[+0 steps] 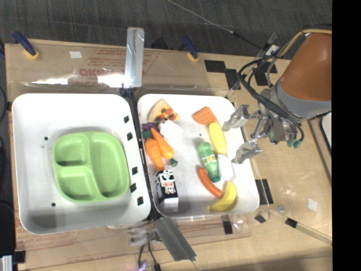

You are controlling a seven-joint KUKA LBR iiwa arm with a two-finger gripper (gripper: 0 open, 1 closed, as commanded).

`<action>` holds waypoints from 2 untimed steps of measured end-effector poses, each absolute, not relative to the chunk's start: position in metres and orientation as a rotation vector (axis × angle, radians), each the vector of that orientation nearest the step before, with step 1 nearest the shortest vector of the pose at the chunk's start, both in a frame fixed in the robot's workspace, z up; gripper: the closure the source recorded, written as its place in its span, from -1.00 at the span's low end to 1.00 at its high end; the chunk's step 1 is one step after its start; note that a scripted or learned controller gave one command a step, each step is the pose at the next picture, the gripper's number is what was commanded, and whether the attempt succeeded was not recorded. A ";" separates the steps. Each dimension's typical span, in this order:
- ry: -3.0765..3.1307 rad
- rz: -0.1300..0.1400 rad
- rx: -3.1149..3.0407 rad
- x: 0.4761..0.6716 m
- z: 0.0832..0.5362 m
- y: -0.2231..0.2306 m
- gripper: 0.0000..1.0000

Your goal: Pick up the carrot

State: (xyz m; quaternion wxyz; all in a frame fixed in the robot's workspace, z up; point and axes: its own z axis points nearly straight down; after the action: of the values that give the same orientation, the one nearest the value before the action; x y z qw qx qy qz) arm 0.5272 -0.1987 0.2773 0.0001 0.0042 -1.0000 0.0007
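The carrot (158, 149) is an orange pair of pieces with a small green end. It lies against the left wall of the right bin (186, 210), just below a purple item (148, 131). My gripper (232, 143) hangs over that bin's right rim, well to the right of the carrot. It is open with nothing between its fingers. One finger (234, 119) points up-left and the other (246, 152) down-left. A yellow corn-like piece (217, 138) and a green bottle (207, 158) lie between the gripper and the carrot.
The right bin also holds a pizza slice (163, 112), an orange wedge (205, 116), a red-orange pepper-like piece (209, 183), a banana (225, 198) and a black-and-white carton (166, 186). A green divided plate (90, 166) sits in the left bin (28, 117).
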 end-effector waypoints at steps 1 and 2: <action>-3.133 -0.006 0.002 0.508 0.135 -0.198 -1.00; -3.098 -0.003 0.511 0.485 0.109 -0.164 -1.00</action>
State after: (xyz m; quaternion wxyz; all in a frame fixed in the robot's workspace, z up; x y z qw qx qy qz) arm 0.4854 -0.1642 0.1094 0.0009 0.1626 -0.9867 -0.0009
